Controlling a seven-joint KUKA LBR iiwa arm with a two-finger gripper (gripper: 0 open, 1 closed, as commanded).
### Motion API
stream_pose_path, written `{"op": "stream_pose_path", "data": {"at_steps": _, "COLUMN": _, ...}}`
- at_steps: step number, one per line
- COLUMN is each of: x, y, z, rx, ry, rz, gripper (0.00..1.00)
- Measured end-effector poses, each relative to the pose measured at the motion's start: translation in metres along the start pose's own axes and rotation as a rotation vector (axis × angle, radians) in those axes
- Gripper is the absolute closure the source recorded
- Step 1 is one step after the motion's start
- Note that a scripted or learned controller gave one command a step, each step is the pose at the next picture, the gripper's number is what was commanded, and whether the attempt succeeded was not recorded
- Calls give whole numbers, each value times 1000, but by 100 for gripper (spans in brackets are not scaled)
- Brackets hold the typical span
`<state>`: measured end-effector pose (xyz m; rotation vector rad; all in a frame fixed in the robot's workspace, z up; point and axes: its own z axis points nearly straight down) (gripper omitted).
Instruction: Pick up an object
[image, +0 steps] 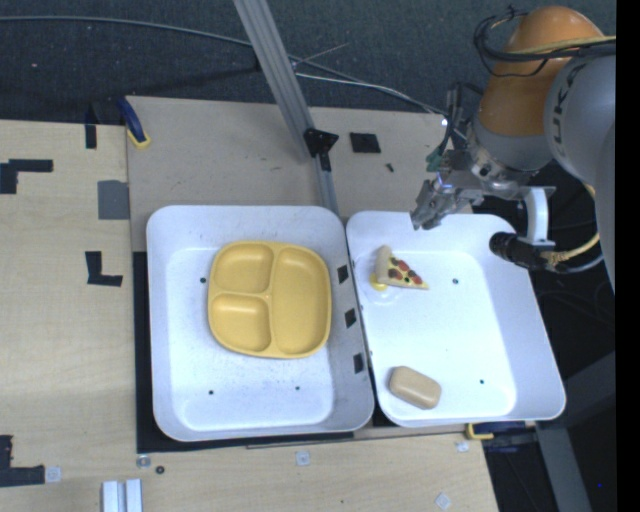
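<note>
A toy pizza slice (397, 271) lies near the far left corner of the right bin (520, 330). A tan bread roll (414, 387) rests at that bin's near edge. My gripper (430, 215) hangs over the bin's far rim, up and to the right of the pizza slice, with nothing seen between its fingers. The fingertips look close together, but the view is too small to settle whether they are open or shut.
A yellow divided plate (270, 298) sits in the left bin (180, 400). A slanted metal pole (285, 80) rises behind the bins. A black cable fitting (520, 248) sticks out over the right bin's far right edge.
</note>
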<state>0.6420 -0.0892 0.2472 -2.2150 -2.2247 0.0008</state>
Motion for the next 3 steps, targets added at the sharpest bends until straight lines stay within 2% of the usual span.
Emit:
{"op": "stream_pose_path", "data": {"at_steps": 1, "x": 53, "y": -14, "z": 0, "rx": 1, "ry": 0, "rz": -1, "gripper": 100}}
{"op": "stream_pose_path", "data": {"at_steps": 2, "x": 105, "y": -47, "z": 1, "rx": 2, "ry": 0, "rz": -1, "gripper": 100}}
{"op": "stream_pose_path", "data": {"at_steps": 3, "x": 159, "y": -64, "z": 1, "rx": 2, "ry": -1, "rz": -2, "gripper": 100}}
